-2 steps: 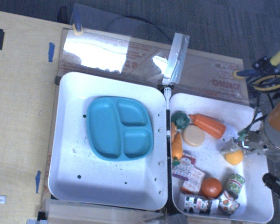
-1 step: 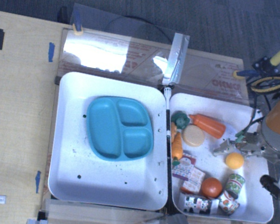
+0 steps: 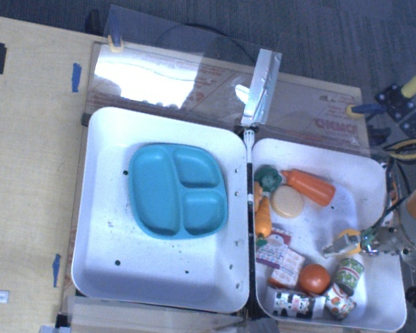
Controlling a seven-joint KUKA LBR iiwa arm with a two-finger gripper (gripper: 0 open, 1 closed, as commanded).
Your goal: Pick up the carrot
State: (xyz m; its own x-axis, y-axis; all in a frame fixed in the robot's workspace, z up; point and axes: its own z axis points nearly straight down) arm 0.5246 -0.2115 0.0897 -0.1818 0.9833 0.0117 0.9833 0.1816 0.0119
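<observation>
Orange carrot (image 3: 309, 187) in right bin (image 3: 381, 312) | gripper (image 3: 347, 244) apart | opening: cannot tell

Two shallow white bins sit side by side on a pale tabletop (image 3: 4, 190). The left bin (image 3: 90, 245) holds a blue divided plate (image 3: 178, 191). The right bin (image 3: 387, 301) is crowded — a carrot (image 3: 309, 187) with a green top lies at its far side, a round cream disc (image 3: 289, 203) just near of it, a smaller orange piece (image 3: 263, 218) along the left wall, a tomato (image 3: 315, 279) and small cans (image 3: 347, 276) toward the near edge. The gripper (image 3: 347, 244) hangs low at the right side, beside the cans — well apart from the carrot.
</observation>
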